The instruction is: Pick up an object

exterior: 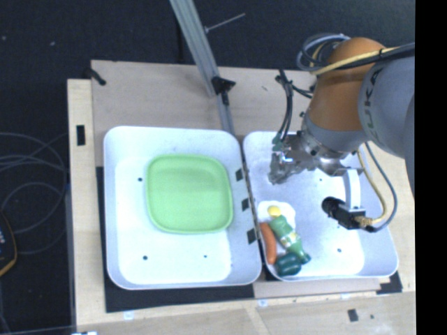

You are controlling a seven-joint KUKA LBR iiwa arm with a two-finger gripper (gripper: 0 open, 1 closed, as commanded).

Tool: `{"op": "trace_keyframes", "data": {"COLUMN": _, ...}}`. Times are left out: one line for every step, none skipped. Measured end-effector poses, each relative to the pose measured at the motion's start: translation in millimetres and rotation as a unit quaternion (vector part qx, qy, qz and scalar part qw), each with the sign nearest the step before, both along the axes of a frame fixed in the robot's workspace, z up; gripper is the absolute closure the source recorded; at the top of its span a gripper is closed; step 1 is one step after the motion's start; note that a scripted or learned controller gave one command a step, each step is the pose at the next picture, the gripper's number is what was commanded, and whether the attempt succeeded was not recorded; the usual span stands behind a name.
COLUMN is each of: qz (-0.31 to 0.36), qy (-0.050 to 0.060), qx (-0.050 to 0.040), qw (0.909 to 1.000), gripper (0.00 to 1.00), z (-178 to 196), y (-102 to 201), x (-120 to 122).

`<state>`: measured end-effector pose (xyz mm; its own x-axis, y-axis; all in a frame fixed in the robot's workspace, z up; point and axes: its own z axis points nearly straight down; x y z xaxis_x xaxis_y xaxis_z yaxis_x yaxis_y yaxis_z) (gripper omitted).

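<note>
My gripper (281, 167) hangs over the upper left part of the right bin (377, 257), its fingers pointing down, with nothing visible between them. Below it, along the bin's left wall, lies a small cluster of objects: a yellow-and-white piece (275, 210), a green bottle-like toy (286, 234), an orange carrot (269, 243) and a dark green item (289, 264). The gripper stands a short way above and behind the yellow piece, apart from it.
A light green square plate (188, 192) lies in the left bin (126, 257). A grey metal pole (199, 40) slants in from the top. A black cable fitting (339, 211) and the white bracket hang from the arm over the right bin's middle.
</note>
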<state>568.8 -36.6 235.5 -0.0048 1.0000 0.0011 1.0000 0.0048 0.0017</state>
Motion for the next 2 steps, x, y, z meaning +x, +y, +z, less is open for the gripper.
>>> {"op": "trace_keyframes", "data": {"qz": -0.001, "qy": 0.001, "qx": -0.0001, "qw": 1.0, "gripper": 1.0, "z": -4.7, "y": 45.7, "x": 14.5}}
{"op": "trace_keyframes", "data": {"qz": -0.001, "qy": 0.001, "qx": 0.0, "qw": 1.0, "gripper": 1.0, "z": -1.5, "y": 92.3, "x": 11.3}}
